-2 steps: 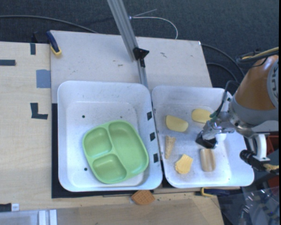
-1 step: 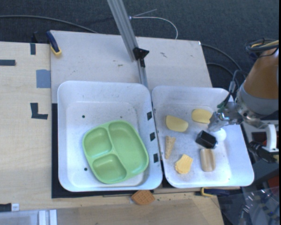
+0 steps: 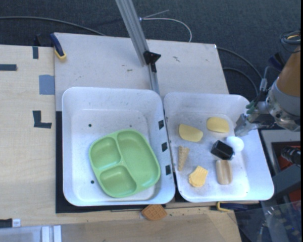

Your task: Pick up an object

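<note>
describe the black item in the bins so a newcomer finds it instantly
Look in the right bin, toward its right side. The black block lies there, tilted, touching a white ball, above a tan hot-dog-like piece. It is the only dark item among yellow and tan ones.

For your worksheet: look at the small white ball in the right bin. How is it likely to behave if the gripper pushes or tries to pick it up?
The white ball looks round and smooth, so it would probably roll off if nudged, and might slip from the fingers. It rests against the black block, which may stop it rolling that way. It is small, so likely light.
</note>
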Robot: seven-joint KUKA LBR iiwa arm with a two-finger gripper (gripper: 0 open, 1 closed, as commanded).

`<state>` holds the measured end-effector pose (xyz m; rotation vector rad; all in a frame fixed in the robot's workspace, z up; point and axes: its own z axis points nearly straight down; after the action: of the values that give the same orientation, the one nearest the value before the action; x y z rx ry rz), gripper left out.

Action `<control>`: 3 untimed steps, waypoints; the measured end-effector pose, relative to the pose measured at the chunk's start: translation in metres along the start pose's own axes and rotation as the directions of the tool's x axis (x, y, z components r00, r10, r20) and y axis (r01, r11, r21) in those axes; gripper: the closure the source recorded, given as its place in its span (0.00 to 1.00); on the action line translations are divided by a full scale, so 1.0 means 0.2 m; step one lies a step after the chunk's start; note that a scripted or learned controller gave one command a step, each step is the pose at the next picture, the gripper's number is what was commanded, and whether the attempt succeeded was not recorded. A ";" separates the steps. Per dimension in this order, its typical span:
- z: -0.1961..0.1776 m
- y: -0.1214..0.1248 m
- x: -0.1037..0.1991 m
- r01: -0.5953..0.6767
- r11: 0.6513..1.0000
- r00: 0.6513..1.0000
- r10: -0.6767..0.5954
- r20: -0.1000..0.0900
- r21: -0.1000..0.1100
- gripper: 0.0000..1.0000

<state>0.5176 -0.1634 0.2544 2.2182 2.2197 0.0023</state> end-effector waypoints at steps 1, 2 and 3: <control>0.00 -0.03 0.26 0.005 1.000 1.000 -0.005 -0.003 0.006 1.00; -0.02 -0.03 0.53 0.006 1.000 1.000 -0.006 -0.004 0.005 1.00; 0.01 -0.01 0.83 0.007 1.000 1.000 -0.007 -0.003 0.007 1.00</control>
<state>0.5154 0.0021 0.2528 2.2157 2.2320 -0.0016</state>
